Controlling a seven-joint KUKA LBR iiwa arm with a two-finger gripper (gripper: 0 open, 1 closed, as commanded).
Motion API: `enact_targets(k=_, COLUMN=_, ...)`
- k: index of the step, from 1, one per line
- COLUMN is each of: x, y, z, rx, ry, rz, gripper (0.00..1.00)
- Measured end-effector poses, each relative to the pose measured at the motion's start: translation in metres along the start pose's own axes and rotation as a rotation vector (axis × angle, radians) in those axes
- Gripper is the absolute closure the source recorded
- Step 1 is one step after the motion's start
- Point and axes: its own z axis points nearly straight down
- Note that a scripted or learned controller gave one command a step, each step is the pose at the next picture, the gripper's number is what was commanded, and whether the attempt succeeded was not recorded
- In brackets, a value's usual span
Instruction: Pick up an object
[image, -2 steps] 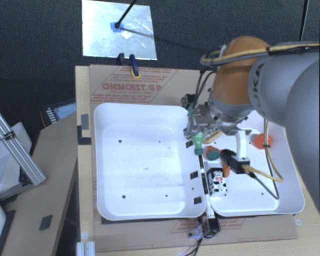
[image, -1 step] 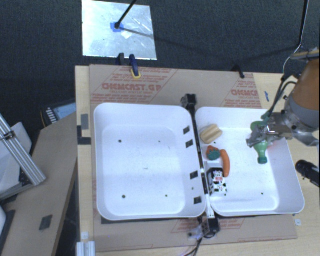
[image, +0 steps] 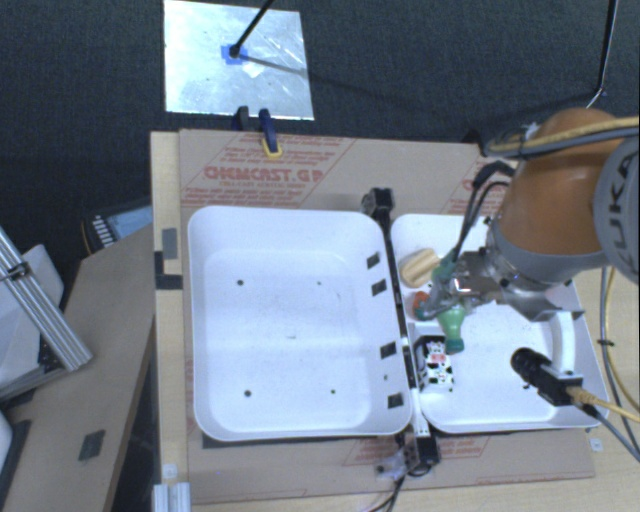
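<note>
The gripper (image: 447, 290) hangs low in the right bin (image: 500, 400) – finger state cannot be determined. Just beside it lie a green object (image: 453, 326), a tan piece (image: 418, 266) and a black-and-white toy (image: 434, 365). Risk – crowded items may cause a glancing, failed grasp.

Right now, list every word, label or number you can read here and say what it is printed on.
"CHEMCAST GP": red print on the brown board under the bins, above the left bin.
More red print on the board beside the arm and below the bins: cut off, too small to read.
</note>
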Motion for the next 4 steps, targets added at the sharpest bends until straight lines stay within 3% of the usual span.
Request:
enact_targets(k=1, x=0.016, y=0.027, z=-0.099, rx=-0.015, ry=-0.001, rz=0.002, gripper=1.0)
enact_targets(k=2, x=0.057, y=0.024, z=-0.112, rx=-0.004, ry=0.0, rz=0.002, gripper=1.0)
enact_targets(k=3, x=0.075, y=0.014, z=-0.077, rx=0.0, ry=-0.001, rz=0.002, gripper=1.0)
enact_targets(k=4, x=0.109, y=0.04, z=-0.091, rx=-0.005, ry=-0.001, rz=0.004, gripper=1.0)
